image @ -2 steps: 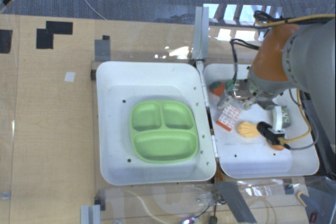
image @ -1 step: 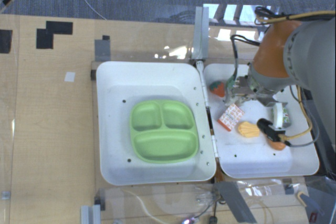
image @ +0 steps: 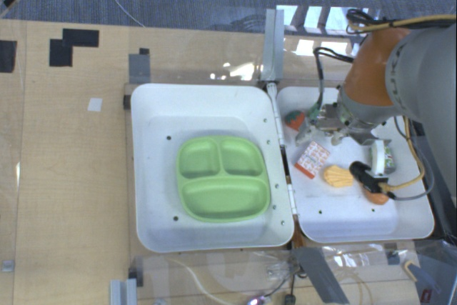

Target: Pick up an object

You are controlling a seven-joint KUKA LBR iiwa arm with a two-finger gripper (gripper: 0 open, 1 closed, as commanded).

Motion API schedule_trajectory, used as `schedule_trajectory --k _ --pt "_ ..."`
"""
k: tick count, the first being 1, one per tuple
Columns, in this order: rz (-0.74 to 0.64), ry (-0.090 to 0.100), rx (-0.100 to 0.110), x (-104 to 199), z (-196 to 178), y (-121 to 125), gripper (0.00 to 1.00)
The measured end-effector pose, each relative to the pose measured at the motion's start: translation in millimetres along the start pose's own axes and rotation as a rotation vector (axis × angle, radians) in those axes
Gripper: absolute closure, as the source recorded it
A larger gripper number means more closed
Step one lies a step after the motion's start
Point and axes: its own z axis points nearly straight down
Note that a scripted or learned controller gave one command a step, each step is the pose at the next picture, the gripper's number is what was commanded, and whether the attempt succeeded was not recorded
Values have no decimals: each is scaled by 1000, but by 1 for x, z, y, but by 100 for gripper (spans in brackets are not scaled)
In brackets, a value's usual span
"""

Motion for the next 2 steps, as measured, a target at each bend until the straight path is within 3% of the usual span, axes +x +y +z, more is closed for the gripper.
schedule_trajectory --k 1,2 --pt "1 -4 3 -14 11 -44 0" --pt "-2 -1 -3 -12 -1 -41 100"
